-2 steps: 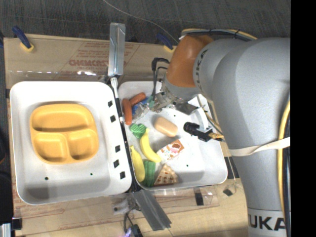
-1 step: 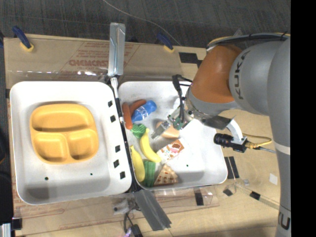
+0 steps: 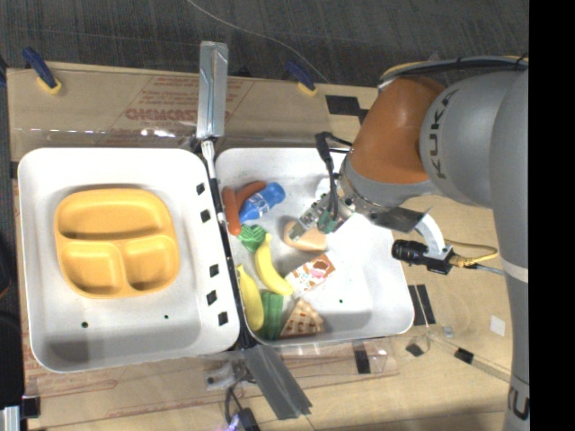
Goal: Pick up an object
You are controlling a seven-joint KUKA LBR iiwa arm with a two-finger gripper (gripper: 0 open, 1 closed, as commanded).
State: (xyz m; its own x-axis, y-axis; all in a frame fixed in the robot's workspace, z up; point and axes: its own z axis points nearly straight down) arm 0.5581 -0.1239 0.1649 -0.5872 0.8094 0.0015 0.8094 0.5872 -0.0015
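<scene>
Camera view, from above the table [image 3: 449,330]: my arm [image 3: 467,124] reaches in from the right, orange band above the wrist, and my claw [image 3: 322,218] hangs low in the right bin [image 3: 377,285]. Whether it is open or closed, I cannot tell from this angle, nor whether it has hold of anything. Just under its tip lies a tan, bread-like piece [image 3: 304,236], touching or very near it. To the left, by the bin's wall, an orange carrot [image 3: 235,205] lies beside a blue bottle [image 3: 262,200]; below them sit a green piece [image 3: 252,236], two bananas [image 3: 269,272] and a waffle-patterned wedge [image 3: 301,317]. A small printed box [image 3: 313,272] lies mid-bin. The left bin [image 3: 54,330] holds a yellow divided tray [image 3: 115,239].
</scene>
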